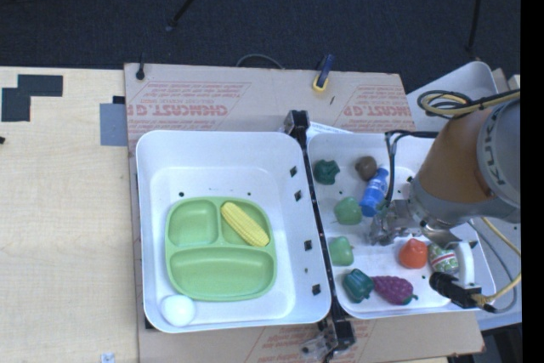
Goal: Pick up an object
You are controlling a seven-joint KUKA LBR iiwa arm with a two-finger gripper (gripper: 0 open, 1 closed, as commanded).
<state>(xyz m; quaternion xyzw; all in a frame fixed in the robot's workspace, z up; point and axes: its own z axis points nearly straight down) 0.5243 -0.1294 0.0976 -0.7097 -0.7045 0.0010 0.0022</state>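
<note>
**Arm low over the right bin, pincer among the toys**

The grey arm with its orange band reaches in from the right and bends down into the right bin; its pincer sits low near the middle of that bin, and whether it is spread or closed, or has hold of anything, cannot be told from this angle; no object shows between its tips.

Around it lie the loose things: a blue bottle just to its upper left, tilted; a brown lump above the bottle; a dark green piece near the far left corner; a pale green piece left of the pincer and another below that; a teal block and a bunch of purple grapes along the near edge, side by side; an orange-red fruit just right of the pincer.

In the left bin rests a green divided plate; a yellow corn cob lies in its upper right compartment; a white ball sits at the near left corner, beside the plate; both bins stand on a cardboard sheet on the wooden worktop.
</note>
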